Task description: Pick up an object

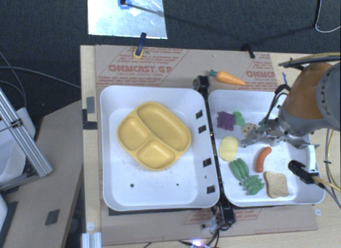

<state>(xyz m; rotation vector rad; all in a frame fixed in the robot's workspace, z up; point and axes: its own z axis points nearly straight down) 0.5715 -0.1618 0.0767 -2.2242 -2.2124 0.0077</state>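
Currently we log the scene from big to small, taking the right bin (298, 98) as our landmark. Left of it, touching along the shared rim, sits the left bin (114, 188), and inside that lies a yellow tray (153, 135) with three compartments. The arm (314, 100) reaches over the right bin's right half, orange band uppermost. Just outside the bin's top rim lies a carrot (228, 78) on the cardboard.

Inside the right bin we count: toast (276, 184) at the bottom right, a green pod (245, 175) bottom centre, a yellow piece (228, 148) at the left wall, purple grapes (226, 119) top left, a sausage (262, 159) mid-bin, and a small tan item (248, 130) we cannot identify.

The gripper (253, 137) sits low in the bin's middle, tip just above the sausage and beside the tan item. We cannot tell how its jaws stand; nothing is visibly held.

Our judgement: approach step, no grasp yet. Next move calls for centring over one object, likely the sausage, descending, closing, then lifting clear.
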